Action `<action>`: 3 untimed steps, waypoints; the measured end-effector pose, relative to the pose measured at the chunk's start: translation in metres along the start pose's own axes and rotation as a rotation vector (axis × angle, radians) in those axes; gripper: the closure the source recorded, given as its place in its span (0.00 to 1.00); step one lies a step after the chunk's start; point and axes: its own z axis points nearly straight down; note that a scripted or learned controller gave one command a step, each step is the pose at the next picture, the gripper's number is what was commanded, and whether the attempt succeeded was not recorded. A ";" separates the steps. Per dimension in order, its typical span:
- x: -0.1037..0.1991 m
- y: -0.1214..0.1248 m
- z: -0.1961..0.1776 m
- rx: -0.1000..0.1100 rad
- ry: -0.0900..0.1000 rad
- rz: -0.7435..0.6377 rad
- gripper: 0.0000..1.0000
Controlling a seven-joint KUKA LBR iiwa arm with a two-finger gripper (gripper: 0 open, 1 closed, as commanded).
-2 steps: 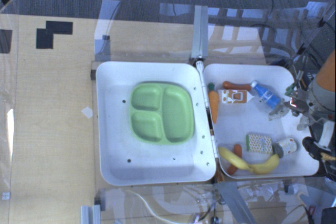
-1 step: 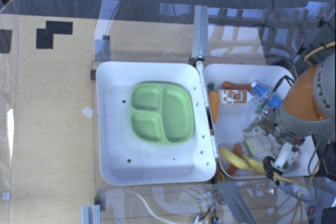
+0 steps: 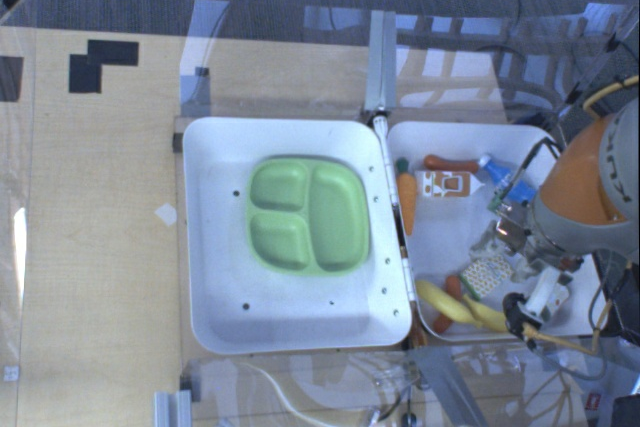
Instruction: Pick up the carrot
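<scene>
arm (image 3: 585,185) hides right bin (image 3: 440,137) corner

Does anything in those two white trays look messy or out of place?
Nothing looks spilled or broken. The carrot lies tight along the right bin's left wall, an awkward spot. The green plate sits slightly askew in the left bin.

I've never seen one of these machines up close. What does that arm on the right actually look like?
The arm is a thick, rounded grey body with a broad orange band above the wrist. Black cables loop around it, plus a yellow one near the top. Its gripper is a cluster of grey and white parts, with a small blue piece beside it.
</scene>
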 end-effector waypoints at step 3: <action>-0.042 0.028 -0.117 0.012 -0.004 -0.706 1.00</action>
